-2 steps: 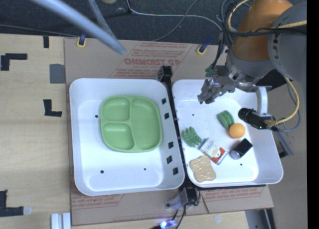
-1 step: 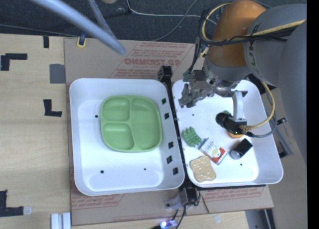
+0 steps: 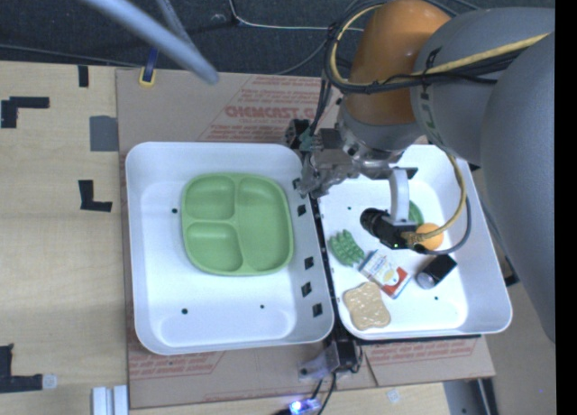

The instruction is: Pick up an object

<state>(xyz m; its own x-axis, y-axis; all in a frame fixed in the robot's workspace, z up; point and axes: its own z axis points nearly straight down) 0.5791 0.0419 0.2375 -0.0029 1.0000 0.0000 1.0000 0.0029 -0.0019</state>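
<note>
Gripper [image 3: 311, 174] over the right bin's [image 3: 451, 309] far-left corner, apart from green toy [image 3: 345, 246] and packet [image 3: 383, 271], probably lining up a pick; open or closed, can't tell

Bright, even light; the white left bin [image 3: 153, 251] looks washed out, the near arm [image 3: 527, 115] blurred.
</note>
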